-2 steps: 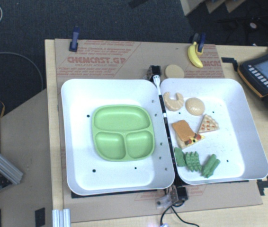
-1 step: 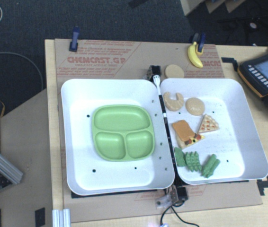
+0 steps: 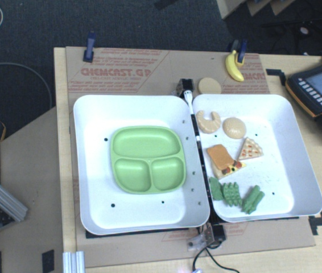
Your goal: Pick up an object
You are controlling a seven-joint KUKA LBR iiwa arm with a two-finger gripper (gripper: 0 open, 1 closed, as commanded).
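Bright, even overhead light; soft shadows, slight blur.

A divided plate (image 3: 148, 166) lies in the left bin (image 3: 87, 169). The right bin (image 3: 297, 169) holds toy food along its left side: a pizza slice (image 3: 251, 150), toast (image 3: 222, 159), and beans (image 3: 252, 199) nearest. A banana (image 3: 234, 67) lies beyond the bins.

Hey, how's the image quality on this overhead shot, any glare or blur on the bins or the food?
Camera view: the left white bin is bright and nearly washed out around the green divided tray; the right white bin is evenly lit, with only faint shadows under the pizza slice and green vegetable pieces; overall focus is slightly soft, with fine detail blurred.
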